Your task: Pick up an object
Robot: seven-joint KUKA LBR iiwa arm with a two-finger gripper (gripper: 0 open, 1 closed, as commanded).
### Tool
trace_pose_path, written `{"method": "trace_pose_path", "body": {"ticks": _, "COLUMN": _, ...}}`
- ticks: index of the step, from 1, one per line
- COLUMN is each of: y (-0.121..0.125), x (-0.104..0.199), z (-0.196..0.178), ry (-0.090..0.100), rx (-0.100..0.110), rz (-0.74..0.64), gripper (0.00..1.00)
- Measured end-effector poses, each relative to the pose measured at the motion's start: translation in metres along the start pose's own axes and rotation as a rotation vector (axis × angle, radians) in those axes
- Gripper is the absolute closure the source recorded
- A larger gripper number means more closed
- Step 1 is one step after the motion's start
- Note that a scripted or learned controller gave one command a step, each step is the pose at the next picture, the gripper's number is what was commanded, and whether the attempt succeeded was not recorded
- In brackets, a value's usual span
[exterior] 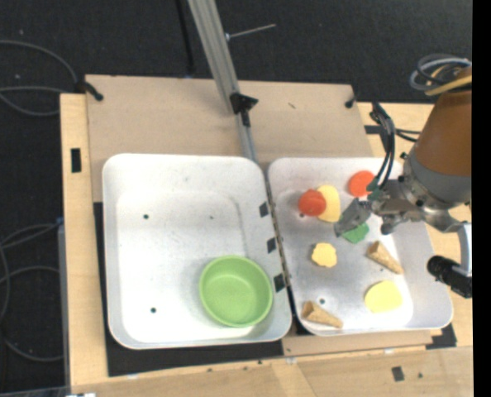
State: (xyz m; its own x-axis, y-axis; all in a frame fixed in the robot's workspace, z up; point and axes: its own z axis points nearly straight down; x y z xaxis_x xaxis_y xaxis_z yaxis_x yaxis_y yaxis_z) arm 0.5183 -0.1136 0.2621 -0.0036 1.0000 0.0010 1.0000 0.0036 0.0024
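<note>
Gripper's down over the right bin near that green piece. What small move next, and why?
Probably lower straight down a touch and close. The gripper sits right over the green piece, which lies on the right bin floor, not visibly between the fingers, with the red-and-yellow piece close beside.

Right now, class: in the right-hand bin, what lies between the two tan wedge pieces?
In the camera view, a flat yellow round piece lies between the upper tan wedge and the lower tan wedge, touching neither.
</note>
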Motion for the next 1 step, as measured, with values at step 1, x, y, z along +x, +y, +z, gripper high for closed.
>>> {"method": "trace_pose_path", "body": {"ticks": 1, "y": 0.0, "x": -0.0002, "z": 0.0, "ry": 0.0, "rx": 0.0, "rz": 0.002, "gripper": 0.0}}
